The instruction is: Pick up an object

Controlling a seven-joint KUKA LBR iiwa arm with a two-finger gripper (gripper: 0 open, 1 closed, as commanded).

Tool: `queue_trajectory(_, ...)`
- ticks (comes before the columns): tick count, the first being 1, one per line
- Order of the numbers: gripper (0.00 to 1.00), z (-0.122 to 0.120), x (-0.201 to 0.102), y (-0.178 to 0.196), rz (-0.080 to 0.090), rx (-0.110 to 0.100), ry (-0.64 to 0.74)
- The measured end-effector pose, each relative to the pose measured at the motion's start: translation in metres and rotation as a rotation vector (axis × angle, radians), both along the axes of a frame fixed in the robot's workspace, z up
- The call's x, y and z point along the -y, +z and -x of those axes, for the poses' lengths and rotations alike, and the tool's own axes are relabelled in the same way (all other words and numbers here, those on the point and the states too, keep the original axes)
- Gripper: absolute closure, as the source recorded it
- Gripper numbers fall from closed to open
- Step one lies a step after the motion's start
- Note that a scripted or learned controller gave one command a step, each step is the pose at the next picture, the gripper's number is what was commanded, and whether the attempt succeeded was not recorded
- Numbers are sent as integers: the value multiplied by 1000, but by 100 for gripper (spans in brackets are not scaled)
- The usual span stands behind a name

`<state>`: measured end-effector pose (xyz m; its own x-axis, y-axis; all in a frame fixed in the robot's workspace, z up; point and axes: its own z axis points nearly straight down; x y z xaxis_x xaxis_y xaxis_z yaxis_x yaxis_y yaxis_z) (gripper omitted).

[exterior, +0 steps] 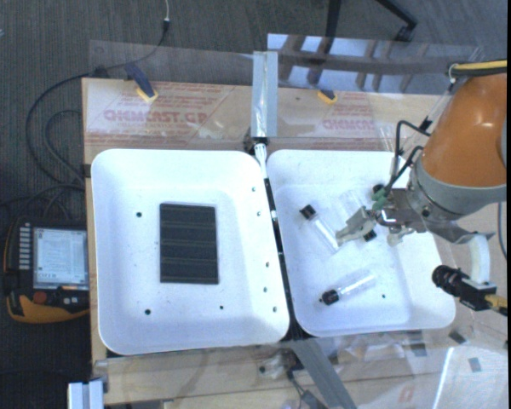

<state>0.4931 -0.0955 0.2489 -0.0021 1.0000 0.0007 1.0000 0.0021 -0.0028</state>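
A robotics lab or workshop: a cardboard-lined bench (196,113) bears two shallow white plastic bins (119,177), a yellow-cased teach pendant (47,267) with trailing black cables (55,113) lies on grey carpet (34,24).

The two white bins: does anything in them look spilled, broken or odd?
Nothing stands out. Two clear black-capped tubes lie loose at different angles in the right white bin; a black ribbed rectangular pad lies flat, squarely in the left white bin.

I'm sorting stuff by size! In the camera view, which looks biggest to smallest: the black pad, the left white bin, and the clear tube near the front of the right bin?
1. left white bin
2. black pad
3. clear tube

The gaps are plain, so nearness hardly matters.
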Motion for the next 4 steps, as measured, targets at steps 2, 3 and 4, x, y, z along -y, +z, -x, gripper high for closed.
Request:
queue_trajectory(2, 0, -120, 47, -159, 5, 14, 146)
queue_trajectory(3, 0, -53, 26, -158, 4, 13, 143)
queue_trajectory(4, 100, -55, 26, -148, 5, 18, 143)
